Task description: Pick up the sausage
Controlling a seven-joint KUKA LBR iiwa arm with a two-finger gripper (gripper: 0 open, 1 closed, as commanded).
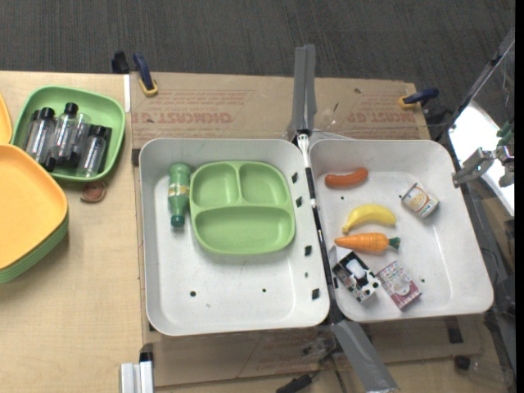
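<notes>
Sausage (346, 178) is lying in the right bin (458, 297), up near its far wall, long axis running roughly left-right with the right end tipped slightly up. Nothing is touching it.

I'm seeing the gripper (491, 155) only as a blurred metal shape at the right edge, just outside the bin's rim; whether the claw is open or closed I cannot tell. From there the sausage sits well off to the left and slightly toward the near side.

Banana (369, 216) and carrot (366, 241) are lying nearer me than the sausage, apart from it. A small carton (418, 201) is resting between claw and sausage, a little nearer me than the straight line.

I'm judging the approach as a leftward reach, fingers closing across the short axis.
</notes>
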